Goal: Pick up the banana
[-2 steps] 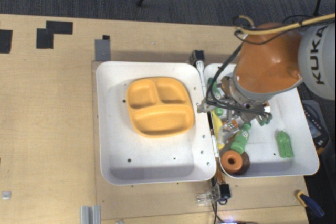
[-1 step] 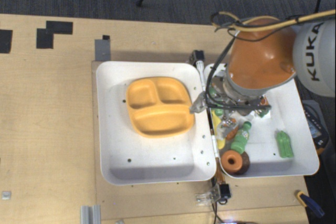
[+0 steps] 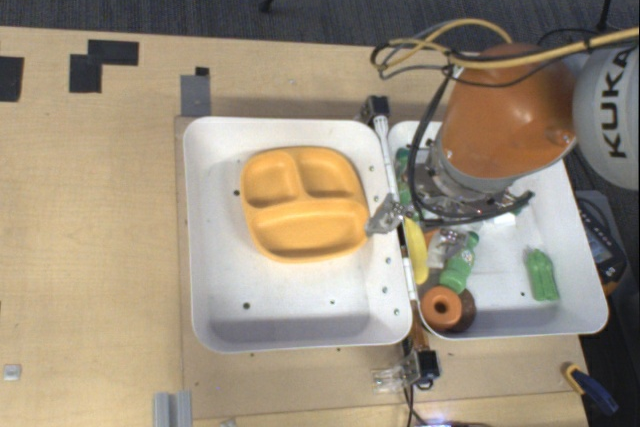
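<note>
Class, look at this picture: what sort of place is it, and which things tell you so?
Most likely a robotics lab. A KUKA arm trailing cables reaches over a wooden bench bearing two white bins, which hold toy items: a banana and a yellow divided plate.

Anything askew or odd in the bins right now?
Nothing spilled or broken. The banana lies jammed against the right bin's left wall, mostly under the arm, which may make gripping awkward. The orange divided plate sits flat in the left bin.
</note>
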Action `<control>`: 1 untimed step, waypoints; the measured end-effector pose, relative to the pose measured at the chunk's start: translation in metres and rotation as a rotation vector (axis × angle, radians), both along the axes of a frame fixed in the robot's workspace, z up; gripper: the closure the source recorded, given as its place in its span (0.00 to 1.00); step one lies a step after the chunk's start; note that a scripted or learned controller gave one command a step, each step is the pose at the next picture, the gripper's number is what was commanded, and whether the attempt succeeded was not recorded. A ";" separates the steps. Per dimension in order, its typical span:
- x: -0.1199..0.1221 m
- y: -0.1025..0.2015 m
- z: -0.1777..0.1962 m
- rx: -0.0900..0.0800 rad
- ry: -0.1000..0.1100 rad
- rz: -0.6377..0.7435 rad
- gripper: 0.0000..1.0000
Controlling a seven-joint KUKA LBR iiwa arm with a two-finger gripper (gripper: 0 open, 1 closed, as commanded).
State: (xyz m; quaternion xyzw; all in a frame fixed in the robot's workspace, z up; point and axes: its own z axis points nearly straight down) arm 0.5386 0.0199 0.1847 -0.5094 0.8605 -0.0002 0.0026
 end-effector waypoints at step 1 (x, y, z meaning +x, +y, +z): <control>0.002 0.001 0.011 0.003 -0.007 -0.004 1.00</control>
